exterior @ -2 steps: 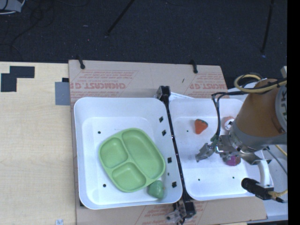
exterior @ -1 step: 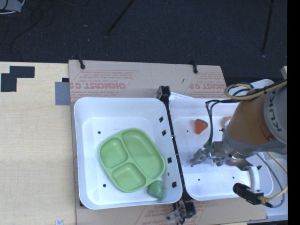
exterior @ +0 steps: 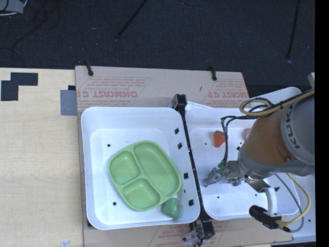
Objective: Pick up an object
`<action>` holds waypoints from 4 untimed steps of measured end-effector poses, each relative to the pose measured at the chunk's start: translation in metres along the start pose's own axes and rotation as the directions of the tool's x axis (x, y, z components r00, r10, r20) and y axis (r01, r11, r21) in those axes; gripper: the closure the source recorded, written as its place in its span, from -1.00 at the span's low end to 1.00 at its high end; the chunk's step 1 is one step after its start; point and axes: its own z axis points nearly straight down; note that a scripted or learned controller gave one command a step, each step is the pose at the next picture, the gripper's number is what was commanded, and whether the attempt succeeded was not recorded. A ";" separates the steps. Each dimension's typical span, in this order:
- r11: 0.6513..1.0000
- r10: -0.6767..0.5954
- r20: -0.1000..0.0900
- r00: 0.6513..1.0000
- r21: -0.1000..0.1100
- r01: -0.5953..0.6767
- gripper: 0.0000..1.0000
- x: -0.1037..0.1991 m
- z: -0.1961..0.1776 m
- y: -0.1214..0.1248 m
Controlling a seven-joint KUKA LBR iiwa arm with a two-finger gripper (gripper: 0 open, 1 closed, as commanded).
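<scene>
While the gripper (exterior: 212,178) hangs low over the right bin (exterior: 226,210), its finger spread too blurred to tell, a small orange object (exterior: 219,139) lies apart from it near that bin's far side.

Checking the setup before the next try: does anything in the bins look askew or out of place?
Nothing looks damaged or spilled. The green divided plate lies flat but turned askew in the left bin.
</scene>
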 end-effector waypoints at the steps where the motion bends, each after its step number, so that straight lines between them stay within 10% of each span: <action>1: 1.000 0.007 0.000 1.000 -0.002 -0.007 1.00 -0.002 -0.012 0.001; 4: 1.000 -0.001 0.002 1.000 -0.006 0.001 1.00 0.000 -0.159 -0.008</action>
